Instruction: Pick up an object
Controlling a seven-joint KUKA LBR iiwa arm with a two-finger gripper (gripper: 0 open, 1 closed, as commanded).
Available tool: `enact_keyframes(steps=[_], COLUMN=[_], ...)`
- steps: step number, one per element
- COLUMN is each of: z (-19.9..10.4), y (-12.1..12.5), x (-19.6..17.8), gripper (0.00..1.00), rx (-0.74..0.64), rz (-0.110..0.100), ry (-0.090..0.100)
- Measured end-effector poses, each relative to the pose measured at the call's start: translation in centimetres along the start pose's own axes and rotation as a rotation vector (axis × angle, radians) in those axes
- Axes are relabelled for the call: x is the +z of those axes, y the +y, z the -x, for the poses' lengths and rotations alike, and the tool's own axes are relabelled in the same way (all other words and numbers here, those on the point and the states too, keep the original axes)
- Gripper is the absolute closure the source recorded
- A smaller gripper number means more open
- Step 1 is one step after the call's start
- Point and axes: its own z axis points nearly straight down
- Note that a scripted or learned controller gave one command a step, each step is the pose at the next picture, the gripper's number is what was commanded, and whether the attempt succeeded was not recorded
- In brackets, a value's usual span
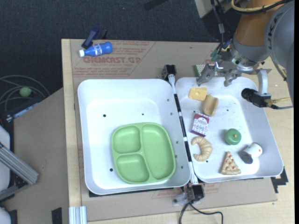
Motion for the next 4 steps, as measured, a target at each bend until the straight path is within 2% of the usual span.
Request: enact_keyframes(steps=[1, 2, 3, 4], z=[1.3, 7.3, 7.1, 7.1], y=[-5.7, -11.5, -11.4, -11.4], x=[10.5, 10.5, 9.5, 9.5], gripper=[0.0, 0.0, 1.0, 0.0], rx=[0.001, 0.003, 0.001, 0.001], rz=[0.0, -0.001, 0.001, 0.001], ry=[-0.001, -0.001, -0.001, -0.001])
